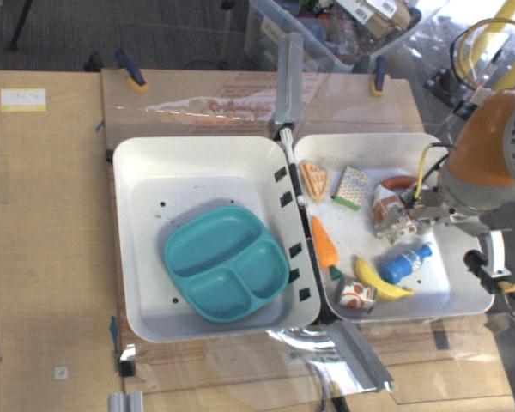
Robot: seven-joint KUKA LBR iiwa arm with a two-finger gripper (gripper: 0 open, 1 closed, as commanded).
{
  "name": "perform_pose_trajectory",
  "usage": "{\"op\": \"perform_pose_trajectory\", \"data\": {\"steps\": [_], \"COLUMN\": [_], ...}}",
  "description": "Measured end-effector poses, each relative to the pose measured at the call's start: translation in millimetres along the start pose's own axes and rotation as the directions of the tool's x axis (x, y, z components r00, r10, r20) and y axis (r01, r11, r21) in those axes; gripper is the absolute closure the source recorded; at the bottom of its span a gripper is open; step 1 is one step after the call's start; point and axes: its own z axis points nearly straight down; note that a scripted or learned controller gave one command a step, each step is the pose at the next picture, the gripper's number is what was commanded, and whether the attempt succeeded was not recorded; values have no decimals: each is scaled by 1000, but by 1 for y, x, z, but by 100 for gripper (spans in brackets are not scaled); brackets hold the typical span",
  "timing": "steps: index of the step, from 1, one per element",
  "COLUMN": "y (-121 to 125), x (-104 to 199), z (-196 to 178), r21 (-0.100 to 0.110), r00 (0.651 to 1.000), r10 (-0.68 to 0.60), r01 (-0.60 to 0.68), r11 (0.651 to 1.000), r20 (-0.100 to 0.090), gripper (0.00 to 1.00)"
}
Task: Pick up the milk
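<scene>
Finger spread can't be read from here: the gripper is low in the right bin, its tip right at the milk carton, which lies tilted mid-bin, above the blue bottle and banana. Looks like the grasp step, no lift yet. Next move needs a confirmed closure on the carton, then a straight vertical pull, without snagging the bottle.
</scene>
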Motion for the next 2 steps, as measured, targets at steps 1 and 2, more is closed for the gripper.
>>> {"op": "perform_pose_trajectory", "data": {"steps": [1, 2], "y": [1, 38], "x": [-2, 38], "z": [-12, -127], "r21": [-5, 3], "r00": [1000, 999], "r10": [4, 34], "r01": [-4, -34], "r11": [1000, 999], "r20": [0, -1], "gripper": [100, 100]}}
